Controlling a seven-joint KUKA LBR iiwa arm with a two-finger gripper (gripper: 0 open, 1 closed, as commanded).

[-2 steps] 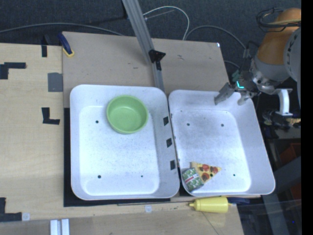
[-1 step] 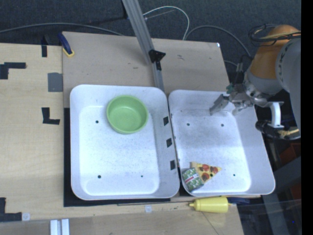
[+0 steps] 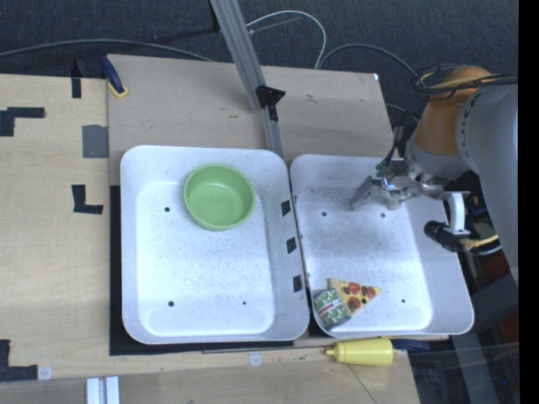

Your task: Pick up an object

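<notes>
A green bowl (image 3: 219, 196) sits upright in the far part of the left bin (image 3: 143, 310). In the right bin (image 3: 438, 310), near its front left corner, lie a toy pizza slice (image 3: 357, 293) and a small green-patterned packet (image 3: 330, 308), touching each other. My gripper (image 3: 376, 190) hangs low over the far part of the right bin, well behind the pizza slice, with its fingers spread apart and nothing between them.
A yellow bottle (image 3: 364, 353) lies on its side on the bench just in front of the right bin. A slanted grey pole (image 3: 244, 53) rises behind the bins. Cables loop over the bench's far side. The arm's bulk fills the right side.
</notes>
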